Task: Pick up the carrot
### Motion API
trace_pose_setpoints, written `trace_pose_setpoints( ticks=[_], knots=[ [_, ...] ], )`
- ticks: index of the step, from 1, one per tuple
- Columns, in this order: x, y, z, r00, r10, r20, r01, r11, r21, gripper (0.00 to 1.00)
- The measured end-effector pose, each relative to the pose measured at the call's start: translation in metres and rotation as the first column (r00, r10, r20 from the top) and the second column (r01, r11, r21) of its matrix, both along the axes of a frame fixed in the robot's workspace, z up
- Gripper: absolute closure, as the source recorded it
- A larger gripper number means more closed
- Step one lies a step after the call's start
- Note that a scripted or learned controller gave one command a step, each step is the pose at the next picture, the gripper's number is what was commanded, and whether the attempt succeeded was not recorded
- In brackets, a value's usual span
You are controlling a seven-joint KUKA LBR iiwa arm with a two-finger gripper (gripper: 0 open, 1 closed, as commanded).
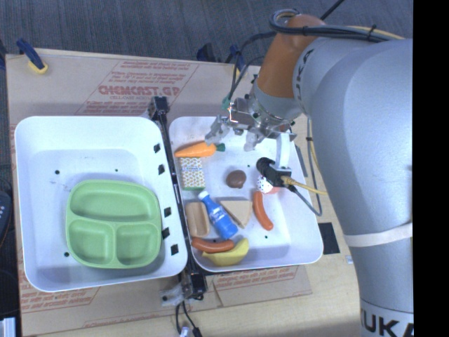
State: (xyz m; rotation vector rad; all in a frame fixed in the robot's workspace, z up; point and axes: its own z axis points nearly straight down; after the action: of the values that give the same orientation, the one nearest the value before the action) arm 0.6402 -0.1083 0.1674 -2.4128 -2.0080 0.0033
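Note:
The orange carrot (195, 149) with a green tip lies at the back left of the right bin (303, 239), close to the divider. My gripper (232, 135) hangs over the back of that bin, just right of the carrot's green end. Its two fingers are open, the left fingertip (215, 129) close above the carrot's tip, and nothing sits between them. The grey arm with its orange band comes in from the upper right.
The right bin also holds a patterned packet (191, 173), a brown round piece (236, 179), a blue bottle (219, 216), a sausage (262, 210), bread slices, a banana (228, 255) and a small die (264, 186). A green divided plate (112, 223) lies in the left bin (42, 146).

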Motion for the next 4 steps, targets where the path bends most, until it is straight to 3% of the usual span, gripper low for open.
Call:
trace_pose_setpoints(
  ticks=[1,2,3,4],
  knots=[
    [0.018,0.014,-0.067,0.998,-0.058,0.004,0.058,0.998,0.002,0.0],
    [0.018,0.015,-0.056,0.999,-0.054,0.0,0.054,0.999,0.004,1.0],
    [0.018,0.016,-0.056,0.999,-0.052,0.001,0.052,0.999,0.005,0.0],
    [-0.042,-0.045,-0.076,0.995,-0.1,-0.003,0.1,0.995,-0.002,0.0]
  ],
)
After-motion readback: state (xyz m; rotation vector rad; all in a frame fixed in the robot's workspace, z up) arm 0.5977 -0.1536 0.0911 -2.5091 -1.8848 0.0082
